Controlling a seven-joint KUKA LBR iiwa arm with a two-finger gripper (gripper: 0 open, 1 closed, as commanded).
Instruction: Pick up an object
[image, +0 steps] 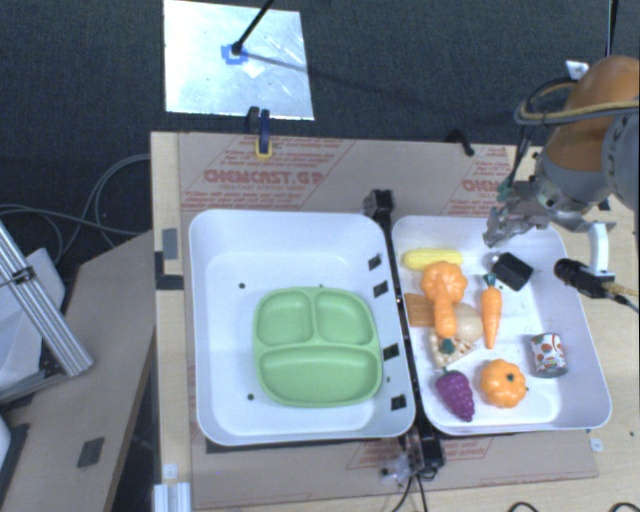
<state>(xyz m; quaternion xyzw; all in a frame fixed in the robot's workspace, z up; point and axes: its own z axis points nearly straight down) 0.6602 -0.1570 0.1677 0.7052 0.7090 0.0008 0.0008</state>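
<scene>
left bin (220, 250): holds green divided plate (318, 345), no loose items
right bin (585, 385): toys clustered left-centre; yellow corn (432, 258) at the far end, orange pepper-like piece (444, 282), carrot (491, 315) long axis running near-to-far, purple grapes (456, 393), small pumpkin (502, 383), can (547, 354) at right
black block (512, 271): nearest object, just below and slightly right of the tip
gripper (503, 225): over the right bin's far right corner, pointing down; grip state cannot tell, nothing seen held
likely target: black block or carrot, a short move toward the near side

Bright, even overhead light, glare on the white bins (300, 232), soft shadows, slight overall blur.
</scene>
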